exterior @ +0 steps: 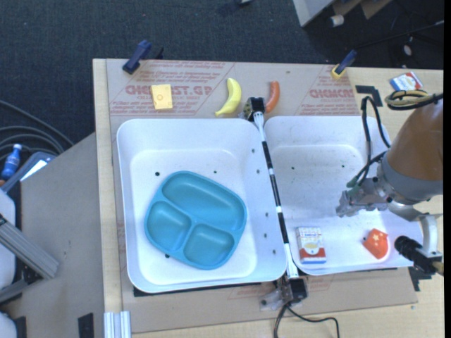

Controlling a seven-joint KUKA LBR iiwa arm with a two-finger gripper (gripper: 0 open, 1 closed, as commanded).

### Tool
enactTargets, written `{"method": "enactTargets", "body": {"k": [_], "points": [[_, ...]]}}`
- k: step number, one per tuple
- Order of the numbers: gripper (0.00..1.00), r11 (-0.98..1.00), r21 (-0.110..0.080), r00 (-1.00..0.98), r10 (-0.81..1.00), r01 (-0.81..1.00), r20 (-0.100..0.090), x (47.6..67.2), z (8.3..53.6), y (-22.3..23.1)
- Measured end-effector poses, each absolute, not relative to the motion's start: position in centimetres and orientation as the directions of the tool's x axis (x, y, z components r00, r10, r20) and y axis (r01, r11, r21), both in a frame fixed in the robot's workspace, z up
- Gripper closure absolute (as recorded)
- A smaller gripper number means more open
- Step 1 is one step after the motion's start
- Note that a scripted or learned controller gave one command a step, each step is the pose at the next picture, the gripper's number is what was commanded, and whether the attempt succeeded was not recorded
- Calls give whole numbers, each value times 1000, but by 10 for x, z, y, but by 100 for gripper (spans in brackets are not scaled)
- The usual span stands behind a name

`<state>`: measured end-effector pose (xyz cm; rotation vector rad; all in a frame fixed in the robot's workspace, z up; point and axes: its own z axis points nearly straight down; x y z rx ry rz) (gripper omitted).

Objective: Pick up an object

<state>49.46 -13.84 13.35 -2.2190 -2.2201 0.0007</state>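
In the right bin [310, 153] lie two small things near the front wall. One is a white and red box [310, 245]; the other is an orange-red lump [376, 243]. My gripper [354, 203] hangs low over the right bin's middle right. It is above and between them in the view, a little nearer the orange-red lump and apart from both. I see nothing held in it. The grey and orange arm [419, 153] covers the bin's right edge.
The left bin [141, 146] holds a blue divided plate [196, 219]. Behind the bins on the board lie a yellow banana [230, 97], an orange stick-like thing [272, 96] and a yellow block [161, 98]. A black-dotted divider [271, 182] runs between the bins.
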Motion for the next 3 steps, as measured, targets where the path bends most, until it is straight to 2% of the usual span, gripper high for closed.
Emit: {"method": "enactTargets", "body": {"k": [1,2,3], "points": [[0,0,-2,0,1000,1000,1,495,133,-139],[0,-1,-2,1,1000,1000,1,479,118,-177],[0,3,-1,-3,1000,1000,3,552,84,-212]]}}
